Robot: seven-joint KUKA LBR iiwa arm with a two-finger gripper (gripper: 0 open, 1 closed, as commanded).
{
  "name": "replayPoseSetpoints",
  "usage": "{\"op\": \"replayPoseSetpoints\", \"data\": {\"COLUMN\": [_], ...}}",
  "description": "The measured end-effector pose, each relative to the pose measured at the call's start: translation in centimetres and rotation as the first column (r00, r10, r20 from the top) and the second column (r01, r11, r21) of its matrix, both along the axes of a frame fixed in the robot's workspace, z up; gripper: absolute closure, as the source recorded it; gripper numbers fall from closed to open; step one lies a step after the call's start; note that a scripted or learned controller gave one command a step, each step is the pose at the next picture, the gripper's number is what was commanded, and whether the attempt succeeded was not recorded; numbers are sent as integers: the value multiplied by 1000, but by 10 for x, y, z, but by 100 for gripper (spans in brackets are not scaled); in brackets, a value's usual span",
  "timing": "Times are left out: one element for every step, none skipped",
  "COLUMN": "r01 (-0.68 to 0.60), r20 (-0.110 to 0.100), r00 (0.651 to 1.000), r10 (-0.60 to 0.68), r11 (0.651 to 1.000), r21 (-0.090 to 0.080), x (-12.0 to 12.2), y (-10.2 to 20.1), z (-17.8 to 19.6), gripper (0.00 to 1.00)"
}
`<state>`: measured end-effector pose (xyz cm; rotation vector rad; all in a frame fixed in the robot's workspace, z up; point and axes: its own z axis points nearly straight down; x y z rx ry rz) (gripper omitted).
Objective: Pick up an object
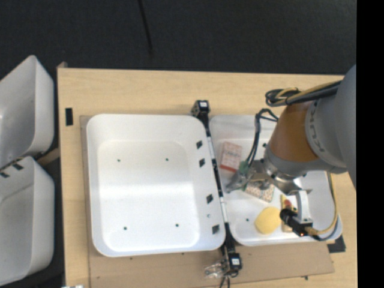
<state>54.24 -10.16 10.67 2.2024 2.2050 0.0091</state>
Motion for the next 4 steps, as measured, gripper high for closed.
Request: {"op": "replayPoseSetpoints", "data": {"r01": [-1,1,-6,-11], "r20": [-4,10,-9,0], "r00": [1000,1000,1000,1000], "r10": [1,-1,6,11], "r11": [1000,1000,1000,1000], "r21": [7,3,13,17], "x": [48,50,77,90], "y": [1,-1,61,140], "z": [2,16,100,258], "gripper": [0,100,100,100]}}
